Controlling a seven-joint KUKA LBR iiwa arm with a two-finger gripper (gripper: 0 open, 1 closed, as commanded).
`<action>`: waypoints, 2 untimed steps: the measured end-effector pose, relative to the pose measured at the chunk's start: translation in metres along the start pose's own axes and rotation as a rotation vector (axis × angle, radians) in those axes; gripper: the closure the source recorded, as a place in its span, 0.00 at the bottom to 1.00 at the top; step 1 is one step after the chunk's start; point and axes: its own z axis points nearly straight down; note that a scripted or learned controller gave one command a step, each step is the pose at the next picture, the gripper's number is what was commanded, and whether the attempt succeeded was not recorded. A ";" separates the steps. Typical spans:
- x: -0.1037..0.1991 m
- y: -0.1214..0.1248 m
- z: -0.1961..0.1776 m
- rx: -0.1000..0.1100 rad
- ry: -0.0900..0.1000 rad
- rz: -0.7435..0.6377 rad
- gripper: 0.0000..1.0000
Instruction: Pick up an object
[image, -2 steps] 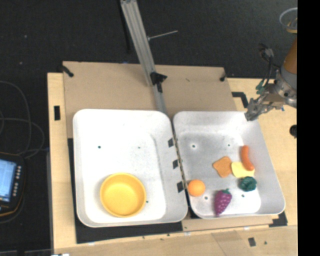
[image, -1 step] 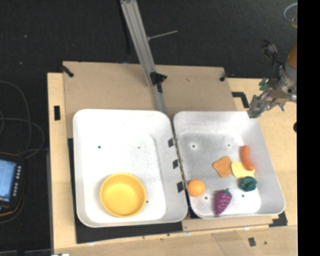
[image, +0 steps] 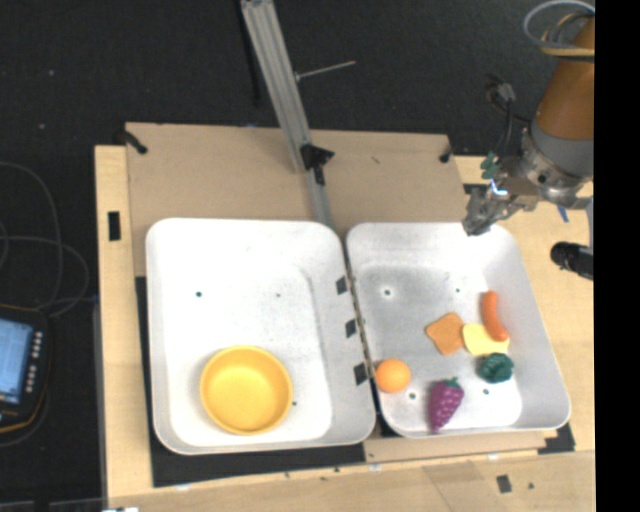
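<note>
Five toys (image: 466, 334) clustered in the right bin (image: 420, 260) — gripper (image: 482, 219) above its far corner, grip state unclear.

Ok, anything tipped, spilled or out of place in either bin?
Nothing stands out. The yellow bowl sits upright in the left bin. The toy foods lie clustered inside the right bin, none over the rim. The gripper hangs above its far corner.

Two bins sit side by side on the surface (image: 400, 165). The left bin (image: 240, 260) holds a bowl (image: 246, 389) at its near side. The right bin (image: 420, 260) holds several toy foods (image: 465, 355) clustered near its front-right part. The tool (image: 480, 218) hangs over its far-right corner.
</note>
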 end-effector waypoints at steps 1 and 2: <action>0.049 0.001 0.015 0.002 0.000 0.001 1.00; 0.105 0.011 0.026 0.003 0.001 0.000 1.00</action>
